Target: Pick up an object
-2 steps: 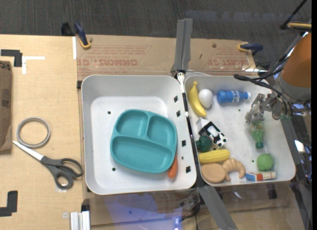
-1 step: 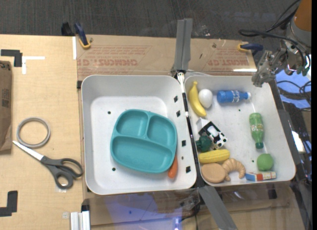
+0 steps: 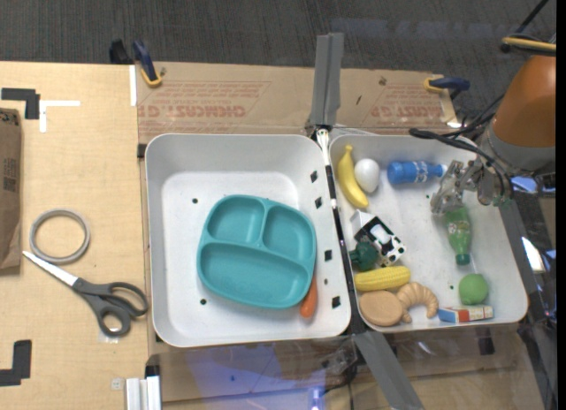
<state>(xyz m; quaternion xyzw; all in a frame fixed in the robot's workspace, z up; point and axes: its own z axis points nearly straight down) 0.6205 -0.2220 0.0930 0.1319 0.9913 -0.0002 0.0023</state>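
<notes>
My gripper (image 3: 449, 191) hangs over the right bin (image 3: 508, 249) near its right wall, reaching in from the orange-banded arm (image 3: 531, 103). Just below it lies a green bottle (image 3: 458, 233), its neck pointing up toward the gripper; I cannot tell whether they touch. To the gripper's left lies a blue bottle (image 3: 414, 170), beside a white ball (image 3: 366, 172) and a banana (image 3: 352, 180). Nothing shows as held.
The right bin also holds a black-and-white toy (image 3: 382, 239), a yellow corn cob (image 3: 382, 277), a croissant (image 3: 418, 297), a round biscuit (image 3: 381, 309), a green ball (image 3: 474, 289) and a small tube (image 3: 464, 314). The left bin (image 3: 168, 223) holds a teal plate (image 3: 258, 252) and a carrot (image 3: 308, 300). Scissors (image 3: 95, 293) lie on the bench.
</notes>
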